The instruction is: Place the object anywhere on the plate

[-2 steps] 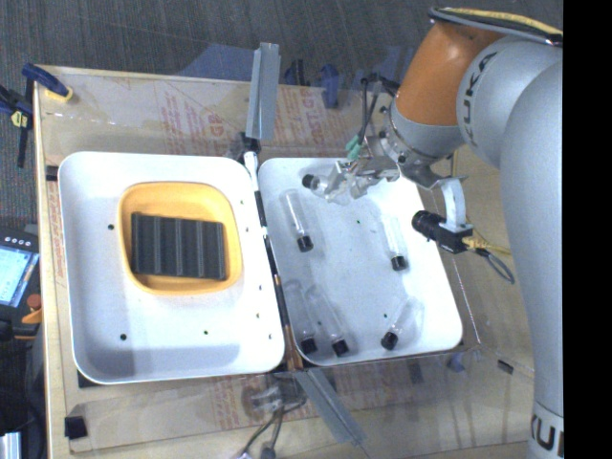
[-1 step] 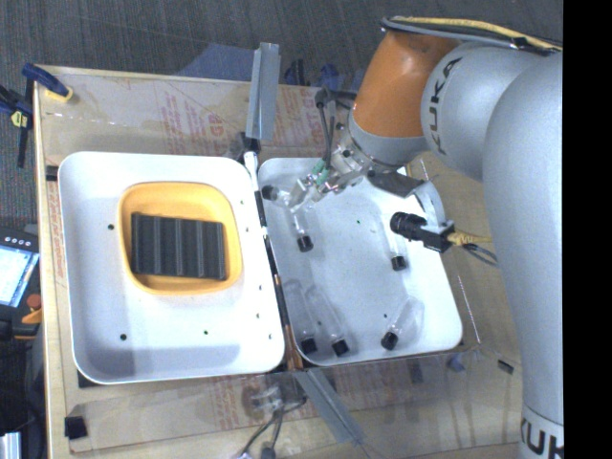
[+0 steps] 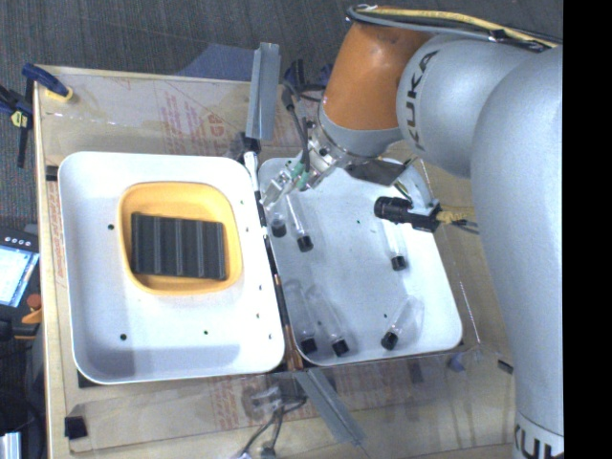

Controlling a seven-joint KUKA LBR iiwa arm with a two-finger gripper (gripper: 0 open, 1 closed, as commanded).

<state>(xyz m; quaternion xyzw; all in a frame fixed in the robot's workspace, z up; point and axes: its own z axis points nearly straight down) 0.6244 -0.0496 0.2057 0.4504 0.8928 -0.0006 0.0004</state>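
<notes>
The grey robot arm [image 3: 497, 113] carries the brand name KUKA in dark capitals twice: once on its rounded grey joint casing at the upper middle of the frame, running slantwise just right of the orange band [image 3: 368, 75], and again, partly cut off, at the lower right corner. Faint reddish printing on the pale cardboard sheet [image 3: 182, 113] covering the surface, at upper left, is too blurred to read.

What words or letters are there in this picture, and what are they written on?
"KUKA" stands in dark letters on the grey arm, near the orange band.
"KU" shows low on the arm's base; the rest is cut off.
Faint red print on the bench is too blurred to read.
The small screen at the left edge is too small to read.
</notes>
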